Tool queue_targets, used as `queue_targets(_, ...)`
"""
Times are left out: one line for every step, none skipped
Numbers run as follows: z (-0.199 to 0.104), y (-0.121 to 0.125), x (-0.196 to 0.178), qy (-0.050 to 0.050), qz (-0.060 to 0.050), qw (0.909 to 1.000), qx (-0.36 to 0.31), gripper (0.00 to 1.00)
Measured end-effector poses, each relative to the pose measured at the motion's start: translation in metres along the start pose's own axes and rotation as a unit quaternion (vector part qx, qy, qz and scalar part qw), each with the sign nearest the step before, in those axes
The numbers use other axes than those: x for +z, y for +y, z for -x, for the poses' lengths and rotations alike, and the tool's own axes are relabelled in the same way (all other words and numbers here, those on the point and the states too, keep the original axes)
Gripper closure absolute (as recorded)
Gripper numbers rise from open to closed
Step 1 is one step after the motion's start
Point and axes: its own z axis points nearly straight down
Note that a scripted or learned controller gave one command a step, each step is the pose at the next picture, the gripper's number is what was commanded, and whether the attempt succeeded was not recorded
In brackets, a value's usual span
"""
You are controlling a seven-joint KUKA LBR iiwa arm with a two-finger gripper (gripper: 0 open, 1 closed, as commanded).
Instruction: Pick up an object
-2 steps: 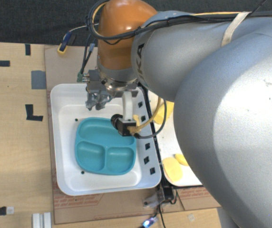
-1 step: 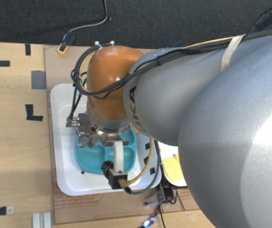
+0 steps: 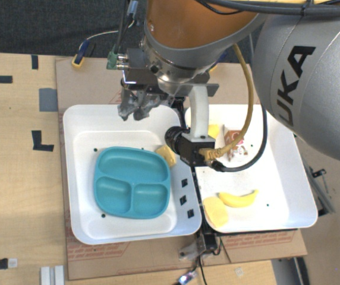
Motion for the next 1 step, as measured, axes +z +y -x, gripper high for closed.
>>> queue_targets(0.1143, 0.0255, -0.0587, -0.005, -0.004, 1.0000, 0.008, 1.00)
